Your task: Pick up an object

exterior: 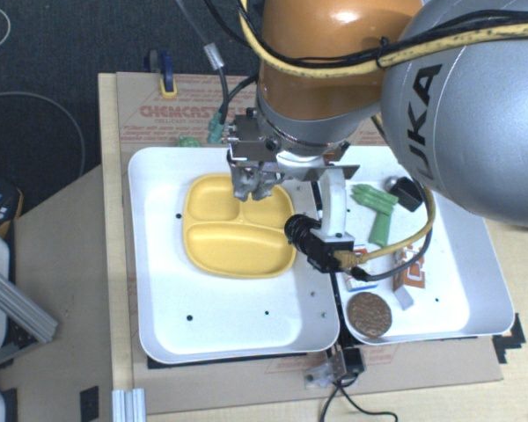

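Observation:
A yellow divided plate lies in the left white bin, toward its back and right side. My gripper hangs under the orange wrist band, right over the plate's far rim near the dividing ridge. It looks to be at or just above that rim, and whether it touches is unclear. The arm's big grey and orange body covers the back of both bins.
The right bin holds a green plastic piece, a black item, an orange and white packet and a brown round disc. A black cable fitting hangs over the wall between the bins.

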Controlling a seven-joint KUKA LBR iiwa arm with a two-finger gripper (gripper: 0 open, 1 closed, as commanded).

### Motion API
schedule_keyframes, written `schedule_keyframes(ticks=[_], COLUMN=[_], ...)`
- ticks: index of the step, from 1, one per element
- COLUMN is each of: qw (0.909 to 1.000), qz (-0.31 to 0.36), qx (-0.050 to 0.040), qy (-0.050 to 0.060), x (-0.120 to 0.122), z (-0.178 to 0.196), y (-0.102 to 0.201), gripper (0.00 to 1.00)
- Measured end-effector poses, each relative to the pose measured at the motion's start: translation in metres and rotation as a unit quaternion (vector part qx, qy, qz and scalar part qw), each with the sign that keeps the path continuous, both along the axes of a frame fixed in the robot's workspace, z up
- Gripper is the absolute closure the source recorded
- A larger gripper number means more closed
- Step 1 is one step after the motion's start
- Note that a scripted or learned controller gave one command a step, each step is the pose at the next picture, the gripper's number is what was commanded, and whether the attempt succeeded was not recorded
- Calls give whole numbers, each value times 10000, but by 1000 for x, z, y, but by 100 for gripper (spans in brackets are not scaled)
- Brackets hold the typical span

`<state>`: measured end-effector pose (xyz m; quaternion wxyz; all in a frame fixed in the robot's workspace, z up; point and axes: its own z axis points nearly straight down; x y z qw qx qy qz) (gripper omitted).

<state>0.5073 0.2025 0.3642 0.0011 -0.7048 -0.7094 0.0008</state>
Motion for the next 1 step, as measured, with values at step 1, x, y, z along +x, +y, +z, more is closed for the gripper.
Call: schedule_keyframes(ticks=[1], qw=[10000], qz=[-66], qx=[-10], qy=[12], x=[-29], z=[1], y=[-83], gripper=[100])
